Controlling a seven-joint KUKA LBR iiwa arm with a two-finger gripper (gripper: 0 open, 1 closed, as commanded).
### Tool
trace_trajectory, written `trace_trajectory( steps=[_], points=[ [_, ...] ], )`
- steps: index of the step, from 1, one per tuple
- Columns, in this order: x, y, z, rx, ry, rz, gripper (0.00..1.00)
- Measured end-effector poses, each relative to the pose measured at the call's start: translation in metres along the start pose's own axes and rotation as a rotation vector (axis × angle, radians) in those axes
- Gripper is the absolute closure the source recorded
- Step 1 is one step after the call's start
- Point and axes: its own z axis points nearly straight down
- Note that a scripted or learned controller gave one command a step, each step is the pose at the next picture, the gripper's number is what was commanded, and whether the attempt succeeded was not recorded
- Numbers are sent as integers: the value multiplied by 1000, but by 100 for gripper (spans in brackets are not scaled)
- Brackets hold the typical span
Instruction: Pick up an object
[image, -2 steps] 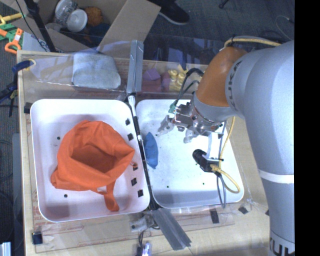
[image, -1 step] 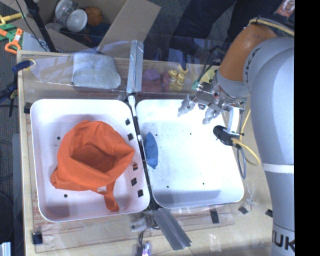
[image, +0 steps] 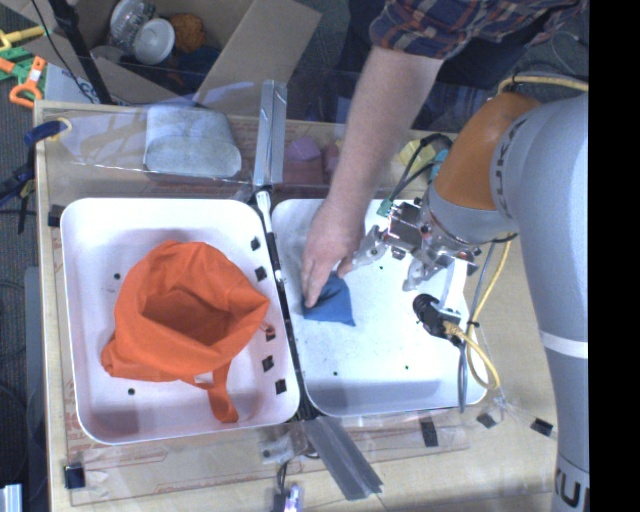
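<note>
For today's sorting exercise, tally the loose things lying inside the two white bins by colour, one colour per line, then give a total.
Orange: 1, the orange cloth bag in the left bin
Blue: 1, the small blue object in the right bin, under a person's hand
Total: 2

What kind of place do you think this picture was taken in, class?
Probably a robotics lab or test bench: a grey robot arm with exposed cables reaches over two white bins, while a person's hand arranges a blue object for it.
</note>
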Motion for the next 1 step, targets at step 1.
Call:
trace_trajectory(
  steps=[1],
  points=[
    [39,13,90,-3,0,-249,0]
  ],
)
